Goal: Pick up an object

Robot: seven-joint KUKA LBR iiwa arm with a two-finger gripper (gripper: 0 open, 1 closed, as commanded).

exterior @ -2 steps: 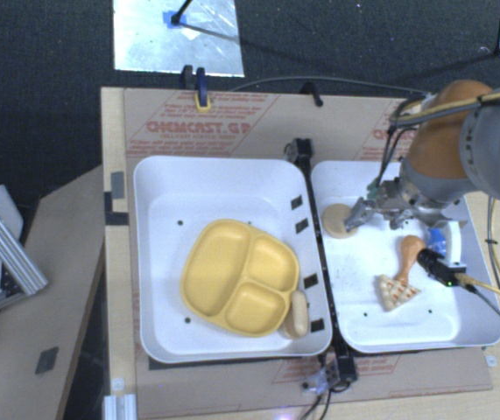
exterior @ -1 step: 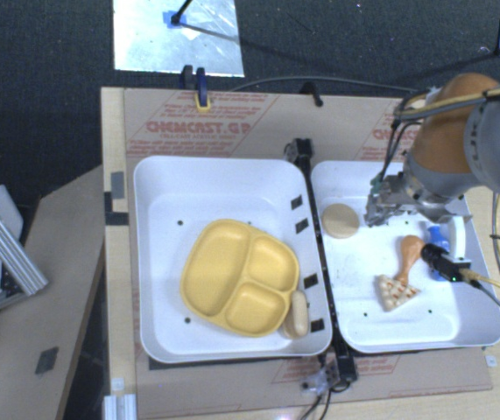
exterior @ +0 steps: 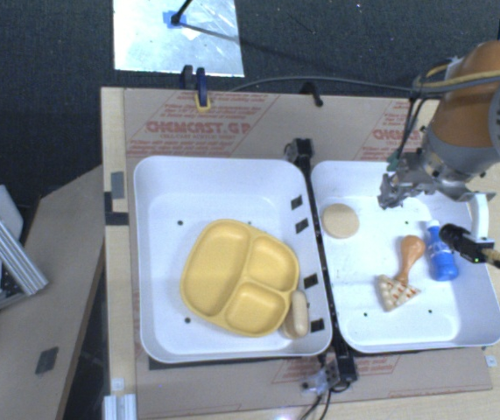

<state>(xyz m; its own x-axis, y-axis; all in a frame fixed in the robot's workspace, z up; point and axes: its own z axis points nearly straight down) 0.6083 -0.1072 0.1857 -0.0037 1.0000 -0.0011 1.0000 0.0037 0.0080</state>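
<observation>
Camera view: the landmark taken is the right bin (exterior: 355,335) on the surface (exterior: 223,116). The claw (exterior: 396,191) hangs over that bin's far edge, clear of all contents; whether it is released or clenched cannot be told from this angle, and nothing is seen in it. Within the right bin lie a round tan disc (exterior: 340,220) at its far-left part, a brush-like tool with an orange handle (exterior: 402,274) near its centre, and a blue bottle (exterior: 440,255) toward its right wall. Left of the right bin, the left bin (exterior: 158,199) holds a yellow divided tray (exterior: 241,275). Judged step: approach, no pick made. Next move calls for descending squarely over one chosen item, probably the disc nearest.
</observation>
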